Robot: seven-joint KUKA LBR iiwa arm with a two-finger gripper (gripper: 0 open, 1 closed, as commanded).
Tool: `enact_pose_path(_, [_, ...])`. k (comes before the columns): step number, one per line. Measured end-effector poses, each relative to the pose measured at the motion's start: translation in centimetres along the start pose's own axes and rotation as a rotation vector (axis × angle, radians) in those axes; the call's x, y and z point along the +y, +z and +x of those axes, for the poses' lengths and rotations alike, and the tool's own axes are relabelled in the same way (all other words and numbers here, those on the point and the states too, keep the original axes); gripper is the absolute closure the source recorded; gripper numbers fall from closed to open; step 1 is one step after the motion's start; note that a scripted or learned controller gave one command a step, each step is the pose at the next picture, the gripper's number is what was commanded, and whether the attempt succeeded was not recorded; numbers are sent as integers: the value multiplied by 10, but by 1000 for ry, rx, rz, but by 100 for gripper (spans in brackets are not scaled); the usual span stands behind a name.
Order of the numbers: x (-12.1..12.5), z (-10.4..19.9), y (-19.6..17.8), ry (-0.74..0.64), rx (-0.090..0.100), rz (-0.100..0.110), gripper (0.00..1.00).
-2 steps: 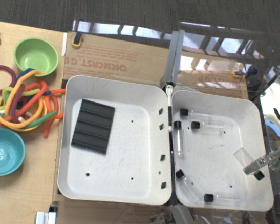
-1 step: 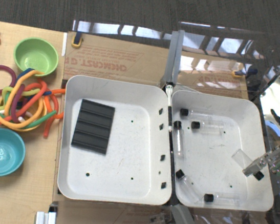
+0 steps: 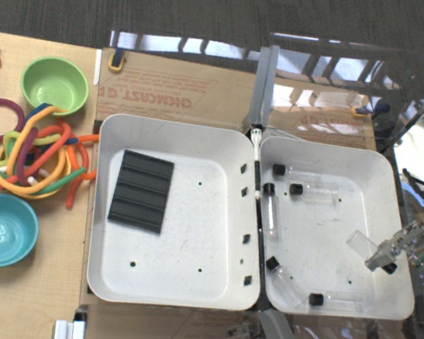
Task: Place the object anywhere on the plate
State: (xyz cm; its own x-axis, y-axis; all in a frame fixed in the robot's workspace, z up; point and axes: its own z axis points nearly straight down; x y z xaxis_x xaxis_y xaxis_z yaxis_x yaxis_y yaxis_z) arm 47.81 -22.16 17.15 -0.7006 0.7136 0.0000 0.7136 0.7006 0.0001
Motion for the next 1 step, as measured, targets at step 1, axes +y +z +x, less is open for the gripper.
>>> enact_pose_path(1, [0,-1,-15,-74,-3,-1,100])
